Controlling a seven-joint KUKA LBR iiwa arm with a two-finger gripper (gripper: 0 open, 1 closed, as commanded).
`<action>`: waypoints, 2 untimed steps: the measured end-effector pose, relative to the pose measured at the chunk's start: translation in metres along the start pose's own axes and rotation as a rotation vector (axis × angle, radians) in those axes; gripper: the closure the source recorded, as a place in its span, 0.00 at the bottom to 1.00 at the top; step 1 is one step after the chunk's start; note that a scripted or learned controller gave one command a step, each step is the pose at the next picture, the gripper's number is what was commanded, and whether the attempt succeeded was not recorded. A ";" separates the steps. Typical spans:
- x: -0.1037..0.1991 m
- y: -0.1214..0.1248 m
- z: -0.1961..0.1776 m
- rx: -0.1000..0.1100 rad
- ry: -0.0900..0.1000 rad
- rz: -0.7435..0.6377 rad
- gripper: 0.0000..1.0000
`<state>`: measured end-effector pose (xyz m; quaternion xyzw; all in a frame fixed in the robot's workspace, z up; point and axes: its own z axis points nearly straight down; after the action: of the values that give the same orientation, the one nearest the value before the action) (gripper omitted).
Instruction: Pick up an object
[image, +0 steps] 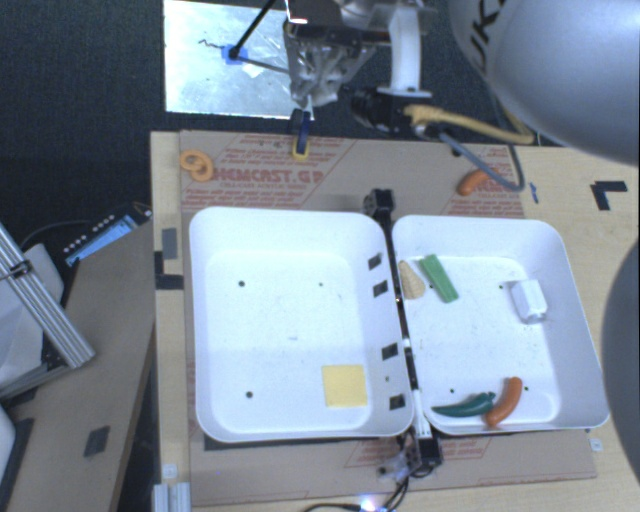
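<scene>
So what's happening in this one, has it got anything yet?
Nothing is visibly held. The gripper hangs above the board beyond the bins, over neither. The left bin holds a yellow square. The right bin holds a green strip, a white block, a teal pepper and an orange sausage.

Smooth white plastic bins (270, 225) sit on a matt cardboard sheet (420, 165).
</scene>
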<state>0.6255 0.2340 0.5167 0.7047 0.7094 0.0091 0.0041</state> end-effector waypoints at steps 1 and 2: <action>-0.008 -0.010 0.200 0.033 -0.012 0.006 1.00; 0.000 -0.035 0.022 -0.001 0.002 0.000 1.00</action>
<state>0.5905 0.2342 0.4945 0.7047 0.7095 0.0101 0.0037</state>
